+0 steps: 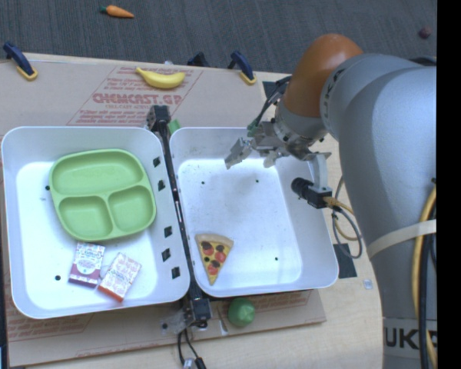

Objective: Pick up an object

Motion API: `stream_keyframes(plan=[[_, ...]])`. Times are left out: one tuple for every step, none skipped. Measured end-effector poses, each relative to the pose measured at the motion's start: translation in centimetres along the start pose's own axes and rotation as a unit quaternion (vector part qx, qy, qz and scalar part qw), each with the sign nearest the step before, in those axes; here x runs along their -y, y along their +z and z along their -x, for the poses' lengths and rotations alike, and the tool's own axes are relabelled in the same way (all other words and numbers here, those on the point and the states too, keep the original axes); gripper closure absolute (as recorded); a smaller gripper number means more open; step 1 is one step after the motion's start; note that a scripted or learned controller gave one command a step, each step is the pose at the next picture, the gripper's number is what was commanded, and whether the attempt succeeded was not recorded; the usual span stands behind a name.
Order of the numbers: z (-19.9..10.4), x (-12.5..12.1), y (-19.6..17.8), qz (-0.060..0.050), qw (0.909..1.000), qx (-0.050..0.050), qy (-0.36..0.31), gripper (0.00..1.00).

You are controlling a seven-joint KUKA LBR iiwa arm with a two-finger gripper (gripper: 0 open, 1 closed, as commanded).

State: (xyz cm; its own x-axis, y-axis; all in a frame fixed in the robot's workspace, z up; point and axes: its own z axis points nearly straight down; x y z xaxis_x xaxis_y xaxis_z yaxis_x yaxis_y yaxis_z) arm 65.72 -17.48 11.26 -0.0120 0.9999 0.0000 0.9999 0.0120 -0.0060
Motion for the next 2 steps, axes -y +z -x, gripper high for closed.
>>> stream_keyframes(plan=[[3.6,11.3,1.5,0.001,1.0,0.0,0.003,0.0],[3.5,6.2,2.1,0.002,1.0,0.0,0.002,0.0]])
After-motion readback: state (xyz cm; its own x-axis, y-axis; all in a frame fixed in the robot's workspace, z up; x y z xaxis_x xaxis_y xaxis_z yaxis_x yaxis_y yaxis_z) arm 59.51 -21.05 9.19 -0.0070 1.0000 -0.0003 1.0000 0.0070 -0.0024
